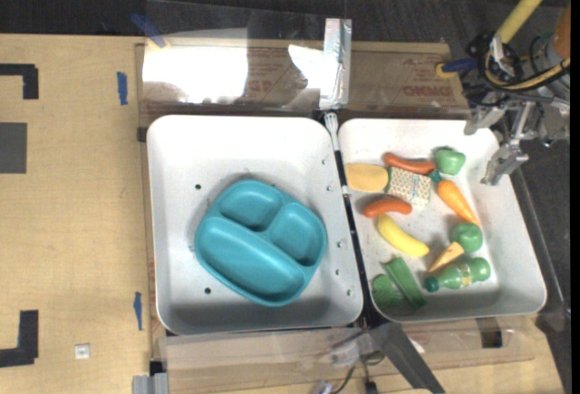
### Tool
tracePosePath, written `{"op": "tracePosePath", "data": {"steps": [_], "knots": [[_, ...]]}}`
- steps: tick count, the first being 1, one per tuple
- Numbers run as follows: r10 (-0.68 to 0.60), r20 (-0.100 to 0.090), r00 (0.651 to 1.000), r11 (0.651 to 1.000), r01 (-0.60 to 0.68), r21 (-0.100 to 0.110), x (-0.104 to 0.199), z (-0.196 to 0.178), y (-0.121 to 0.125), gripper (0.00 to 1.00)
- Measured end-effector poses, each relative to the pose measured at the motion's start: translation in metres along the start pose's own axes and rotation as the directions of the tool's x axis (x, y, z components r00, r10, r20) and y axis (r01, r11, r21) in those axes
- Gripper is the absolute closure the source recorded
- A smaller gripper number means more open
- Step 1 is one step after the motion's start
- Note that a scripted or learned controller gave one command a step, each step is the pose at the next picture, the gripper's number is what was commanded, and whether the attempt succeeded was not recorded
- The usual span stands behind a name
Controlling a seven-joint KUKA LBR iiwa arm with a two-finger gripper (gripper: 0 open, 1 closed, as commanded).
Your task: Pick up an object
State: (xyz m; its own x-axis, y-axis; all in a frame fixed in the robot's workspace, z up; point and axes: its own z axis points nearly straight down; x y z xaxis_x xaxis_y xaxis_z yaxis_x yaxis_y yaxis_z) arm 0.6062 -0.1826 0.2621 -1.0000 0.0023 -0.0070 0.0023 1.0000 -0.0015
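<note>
The left bin [172,202] holds a teal divided plate [261,241]. Toy food crowds the right bin [530,279]; the toy carrot [457,201] lies nearest its right edge, long axis slanting toward the near-right corner. The gripper [504,161] hangs over that edge, just right of the carrot; its grip state cannot be told.

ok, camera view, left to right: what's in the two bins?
Left bin → teal divided tray → right bin holding tan bread piece → yellow banana → orange carrot → hand at the bin's right rim.
</note>
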Motion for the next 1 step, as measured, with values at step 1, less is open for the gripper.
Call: {"op": "tracePosePath", "data": {"steps": [1], "knots": [[-0.024, 0.003, 1.000, 1.000, 0.024, 0.001, 0.0058, 0.1643, -0.0383, 0.00]]}}
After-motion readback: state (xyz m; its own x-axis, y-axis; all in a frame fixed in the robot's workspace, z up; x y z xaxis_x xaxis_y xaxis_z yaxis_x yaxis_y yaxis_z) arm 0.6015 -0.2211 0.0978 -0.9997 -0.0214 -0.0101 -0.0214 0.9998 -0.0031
